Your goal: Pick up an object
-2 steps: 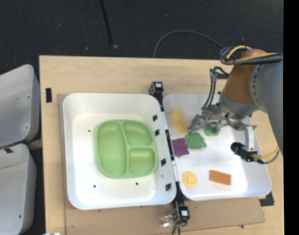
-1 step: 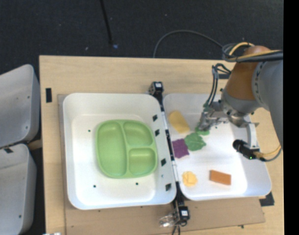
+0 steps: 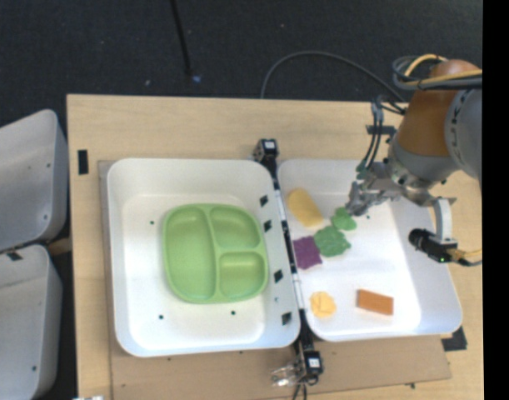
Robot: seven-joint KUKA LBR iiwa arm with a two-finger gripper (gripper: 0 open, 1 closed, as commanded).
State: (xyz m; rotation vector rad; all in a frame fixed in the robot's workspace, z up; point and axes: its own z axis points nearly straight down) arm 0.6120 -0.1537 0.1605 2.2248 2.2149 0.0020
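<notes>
Five objects (image 3: 331, 241) | two bins (image 3: 121, 223) | pincer (image 3: 360, 204) perhaps touching broccoli

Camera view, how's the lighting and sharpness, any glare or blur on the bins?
Camera view: even, soft light; the white right-hand bin is bright, nearly washed out; the green divided plastic plate carries a mild sheen; faint shadows lie under the small orange block; the whole frame is slightly soft, and the gripper looks blurry.

Light green divided plate (image 3: 212, 252), white bins (image 3: 121, 307), yellow piece (image 3: 304, 207), purple piece (image 3: 306, 252), orange block (image 3: 375, 302), green broccoli (image 3: 331, 241)
</notes>
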